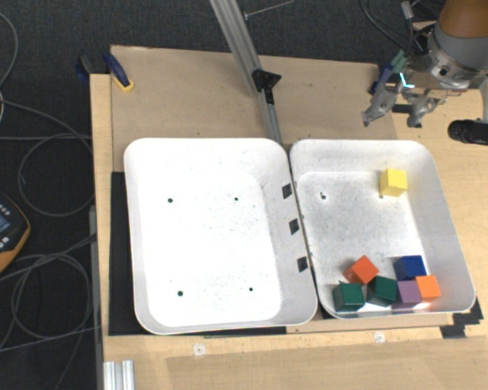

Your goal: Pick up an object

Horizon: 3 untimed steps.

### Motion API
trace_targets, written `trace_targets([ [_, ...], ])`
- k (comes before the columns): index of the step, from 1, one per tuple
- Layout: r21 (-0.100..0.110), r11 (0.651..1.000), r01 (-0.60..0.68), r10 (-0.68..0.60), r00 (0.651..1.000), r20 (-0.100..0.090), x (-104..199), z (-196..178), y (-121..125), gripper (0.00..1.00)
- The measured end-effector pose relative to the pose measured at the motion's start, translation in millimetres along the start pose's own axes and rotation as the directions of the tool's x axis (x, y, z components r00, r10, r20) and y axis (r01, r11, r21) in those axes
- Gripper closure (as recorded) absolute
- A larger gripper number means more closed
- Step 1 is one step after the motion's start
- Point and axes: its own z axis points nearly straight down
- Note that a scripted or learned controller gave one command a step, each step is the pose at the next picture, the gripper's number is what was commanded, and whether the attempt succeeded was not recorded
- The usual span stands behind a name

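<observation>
Below and just ahead of the fingers (394,114), which I see spread and empty, sits the yellow cube (393,181), alone in the right bin (444,218). I'd centre over it, descend straight, then close squarely on flat faces.

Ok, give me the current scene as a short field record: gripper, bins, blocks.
gripper: two-finger gripper open, above the bench beyond the right bin, holding nothing
right white bin: yellow cube alone near far side; orange, dark green, green, blue, purple, orange blocks clustered at near edge
left white bin: no blocks
</observation>
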Motion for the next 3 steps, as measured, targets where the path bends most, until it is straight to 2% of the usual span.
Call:
trace_targets([
  [1, -0.005, 1.0, 0.001, -0.001, 1.0, 0.002, 0.0, -3.5, 0.6, 0.0],
  [3, 0.0, 1.0, -0.001, 0.001, 1.0, 0.001, -10.2, 100.6, -7.7, 0.0],
])
